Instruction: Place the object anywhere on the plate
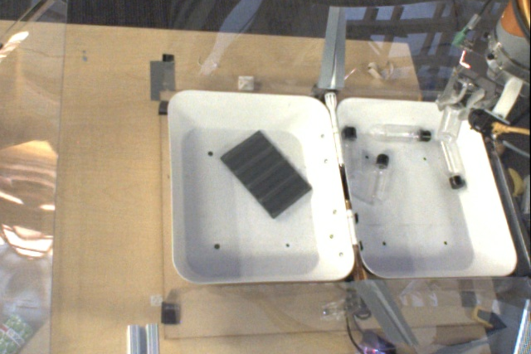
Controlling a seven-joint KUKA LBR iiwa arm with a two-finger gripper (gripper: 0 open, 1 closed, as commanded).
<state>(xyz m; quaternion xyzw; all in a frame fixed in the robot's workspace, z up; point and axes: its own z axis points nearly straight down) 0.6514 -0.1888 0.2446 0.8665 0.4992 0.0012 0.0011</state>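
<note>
Vials of clear plastic with black caps, the task's objects, are seen lying in the right bin (431, 257). One vial (400, 132) lies horizontally near the bin's far wall, its cap pointing right. A second vial (452, 157) lies nearly upright in the picture along the right side, its black cap at the lower end. A third vial (379, 177) rests near the bin's middle, with its cap at the upper end, and a small black cap (349, 132) is seen by the left wall, apart from the others.

A dark grey ribbed plate (265, 173) is laid at a slant in the middle of the left bin (199, 253), well apart from every vial. The two bins are set side by side, touching along their inner rims, on the wooden surface (108, 178).

The end effector (459, 94) is held above the far right corner of the right bin, just beside the upper end of the second vial. Whether its fingers are spread or closed cannot be told, since they are blurred against the clutter, and nothing is seen between them. The orange band (513, 12) of the arm is visible at the right edge.
</note>
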